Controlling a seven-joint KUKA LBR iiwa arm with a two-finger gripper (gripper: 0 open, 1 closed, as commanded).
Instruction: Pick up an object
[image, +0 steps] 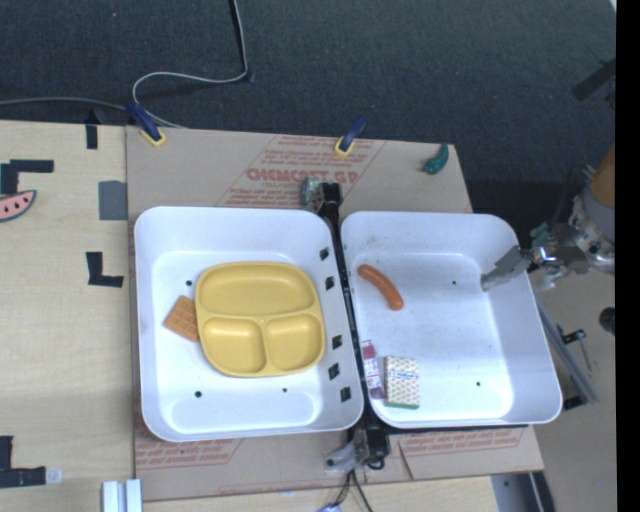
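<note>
An orange sausage-shaped piece (381, 286) lies in the upper left part of the right bin (520, 390). A small pale box (403, 381) and a thin red-and-white packet (372, 368) rest by that bin's front left corner. My gripper (500, 273) hangs over the right bin's right rim, well to the right of the sausage, and nothing is seen in its grasp. In the left bin (160, 400) sits a yellow divided plate (262, 317) with a brown cracker-like square (181, 318) tucked against its left side.
A black clamp strip (337, 300) runs between the two bins. Both bins stand on a cardboard sheet (230, 170) held by yellow clips. A teal bit (436, 160) lies at the cardboard's back right corner.
</note>
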